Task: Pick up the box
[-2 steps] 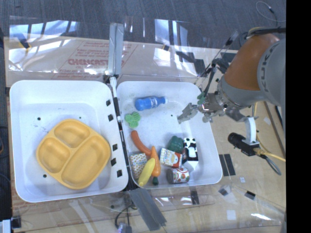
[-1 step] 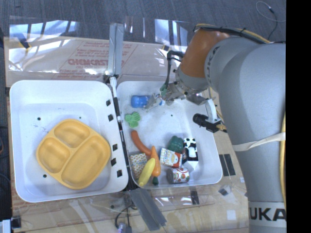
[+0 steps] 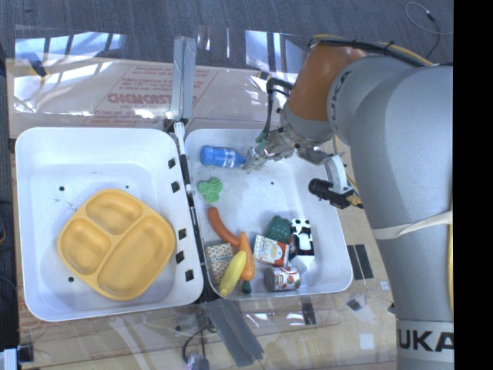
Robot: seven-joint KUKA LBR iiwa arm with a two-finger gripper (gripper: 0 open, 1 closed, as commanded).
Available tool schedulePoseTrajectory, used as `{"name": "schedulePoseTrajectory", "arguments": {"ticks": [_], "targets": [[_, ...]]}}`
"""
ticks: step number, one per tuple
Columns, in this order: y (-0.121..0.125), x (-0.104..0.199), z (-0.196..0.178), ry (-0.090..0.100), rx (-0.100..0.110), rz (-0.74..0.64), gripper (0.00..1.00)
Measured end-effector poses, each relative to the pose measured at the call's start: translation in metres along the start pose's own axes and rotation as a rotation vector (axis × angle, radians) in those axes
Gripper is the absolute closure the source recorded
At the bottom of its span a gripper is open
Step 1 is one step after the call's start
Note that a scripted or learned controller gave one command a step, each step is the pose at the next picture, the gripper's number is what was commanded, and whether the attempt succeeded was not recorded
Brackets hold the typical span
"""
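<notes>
The box (image 3: 270, 250) is a small white and orange carton lying in the front part of the right bin (image 3: 323, 284), between an orange carrot (image 3: 245, 247) and a dark green item (image 3: 279, 228). My gripper (image 3: 256, 158) hangs low over the back of the same bin, right beside a blue bottle (image 3: 220, 157) and well behind the box. Nothing shows between its tips.
The right bin also holds a green toy (image 3: 209, 189), a second carrot (image 3: 221, 226), a banana (image 3: 233, 273), a tin can (image 3: 283, 278) and a black-and-white item (image 3: 302, 237). A yellow divided plate (image 3: 115, 242) lies in the left bin (image 3: 46, 149). The arm's grey body covers the right side.
</notes>
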State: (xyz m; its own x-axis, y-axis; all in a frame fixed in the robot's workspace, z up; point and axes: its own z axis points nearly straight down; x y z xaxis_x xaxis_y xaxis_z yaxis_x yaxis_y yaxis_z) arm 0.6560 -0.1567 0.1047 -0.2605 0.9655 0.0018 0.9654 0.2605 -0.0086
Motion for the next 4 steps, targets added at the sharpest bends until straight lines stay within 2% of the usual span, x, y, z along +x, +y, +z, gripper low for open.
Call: {"name": "schedulePoseTrajectory", "arguments": {"ticks": [1, 2, 3, 4], "targets": [[0.0, 0.0, 0.0, 0.0, 0.0, 0.0, 0.0], [0.015, 0.052, 0.012, -0.004, -0.005, -0.123, 0.0], [0.01, 0.039, -0.001, -0.026, 0.001, -0.116, 1.0], [0.012, 0.046, 0.001, -0.013, 0.0, -0.122, 0.0]]}}
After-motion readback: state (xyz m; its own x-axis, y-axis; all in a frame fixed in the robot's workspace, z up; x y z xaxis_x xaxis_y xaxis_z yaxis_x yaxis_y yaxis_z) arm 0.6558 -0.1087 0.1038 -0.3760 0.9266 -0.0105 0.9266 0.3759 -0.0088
